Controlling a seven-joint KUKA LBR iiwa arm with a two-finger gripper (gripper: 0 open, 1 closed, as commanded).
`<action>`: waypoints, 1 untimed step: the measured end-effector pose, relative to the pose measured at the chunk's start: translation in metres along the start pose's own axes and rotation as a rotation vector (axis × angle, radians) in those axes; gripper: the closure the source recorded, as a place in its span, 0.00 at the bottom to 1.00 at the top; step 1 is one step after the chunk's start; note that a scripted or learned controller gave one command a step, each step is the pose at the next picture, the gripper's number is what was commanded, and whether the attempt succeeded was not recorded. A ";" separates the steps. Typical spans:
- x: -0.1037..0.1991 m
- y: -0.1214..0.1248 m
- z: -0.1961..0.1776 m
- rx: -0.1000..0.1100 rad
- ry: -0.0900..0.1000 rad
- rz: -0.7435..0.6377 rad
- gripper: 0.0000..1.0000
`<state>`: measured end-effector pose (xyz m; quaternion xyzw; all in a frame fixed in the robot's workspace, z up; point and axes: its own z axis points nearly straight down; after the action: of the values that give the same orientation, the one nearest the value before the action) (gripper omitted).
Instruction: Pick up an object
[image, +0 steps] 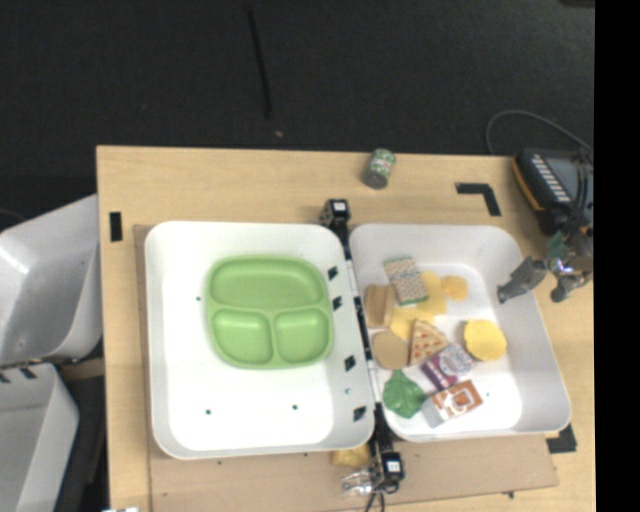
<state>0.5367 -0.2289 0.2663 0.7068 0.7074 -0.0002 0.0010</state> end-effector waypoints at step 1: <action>0.001 -0.035 0.154 0.014 0.006 0.003 0.00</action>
<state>0.5023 -0.2280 0.1121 0.7078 0.7064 -0.0031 -0.0062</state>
